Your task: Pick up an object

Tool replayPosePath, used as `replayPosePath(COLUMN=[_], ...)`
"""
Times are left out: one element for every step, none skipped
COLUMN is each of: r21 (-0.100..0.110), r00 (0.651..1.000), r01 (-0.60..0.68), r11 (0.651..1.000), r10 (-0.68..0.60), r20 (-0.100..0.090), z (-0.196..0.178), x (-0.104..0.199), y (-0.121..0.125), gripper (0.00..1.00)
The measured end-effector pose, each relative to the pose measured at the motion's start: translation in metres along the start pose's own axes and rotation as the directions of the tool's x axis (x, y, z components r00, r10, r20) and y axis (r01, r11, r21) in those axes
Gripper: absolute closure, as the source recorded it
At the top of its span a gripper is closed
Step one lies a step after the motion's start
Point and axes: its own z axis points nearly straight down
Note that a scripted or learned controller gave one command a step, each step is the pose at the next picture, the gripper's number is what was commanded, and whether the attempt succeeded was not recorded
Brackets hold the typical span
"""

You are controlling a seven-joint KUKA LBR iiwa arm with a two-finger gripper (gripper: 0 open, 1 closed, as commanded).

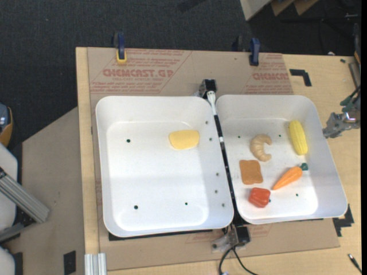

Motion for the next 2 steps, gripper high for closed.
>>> replayPosePath(r21=[0.000, 0.005], r00=[1.000, 1.000], r01=[-0.001, 0.012], r11=[1.000, 1.000], r10=[0.001, -0.012], r20=[0.000, -0.009], z=[-0.007, 0.012], x=[0.000, 0.128], y=[0.006, 0.033], gripper=[1.00, 1.00])
